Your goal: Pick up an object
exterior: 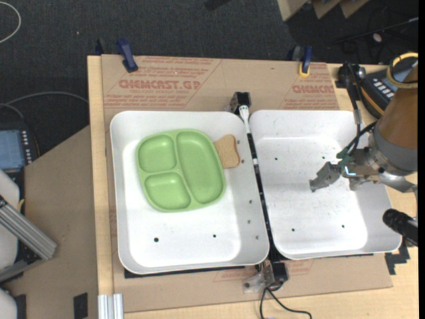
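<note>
A green divided plate [180,169] lies in the left bin [133,244]. A tan, bread-like piece [228,151] sits against the plate's right rim. My gripper [325,177] hangs over the right bin [312,238], near its right-hand middle, well apart from both objects. Nothing shows between its fingers.
A black strip with a small camera head [240,101] runs between the two bins. Blue and yellow clamps [126,55] hold the cardboard bench top at the back. Cables and a yellow-rimmed device [402,68] sit at the far right.
</note>
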